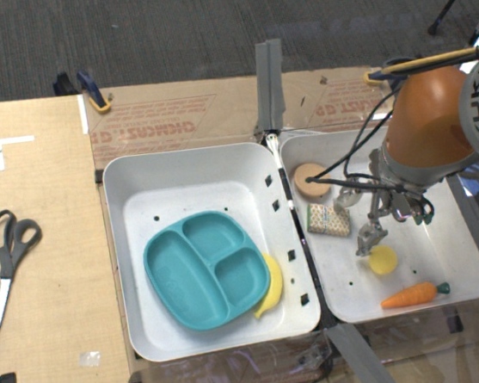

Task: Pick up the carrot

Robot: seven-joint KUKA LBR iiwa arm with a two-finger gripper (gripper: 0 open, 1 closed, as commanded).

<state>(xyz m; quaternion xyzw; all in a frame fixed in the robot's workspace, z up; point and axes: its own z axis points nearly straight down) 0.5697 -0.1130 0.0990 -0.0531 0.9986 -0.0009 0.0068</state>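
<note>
- Camera view: the carrot (411, 296) lies flat near the front edge of the right bin (467, 284), not yet lifted.
- The gripper (372, 239) hangs above a yellow ball (383, 260), apart from the carrot; I cannot tell its opening, and nothing is visibly held.
- Reaching, grasping and lifting all seem left to do.

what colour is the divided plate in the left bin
Teal blue; the divided plate shows plainly in the camera view, lying in the left bin.

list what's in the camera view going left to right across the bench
scissors → teal plate → banana → sponge → lemon → carrot
</note>
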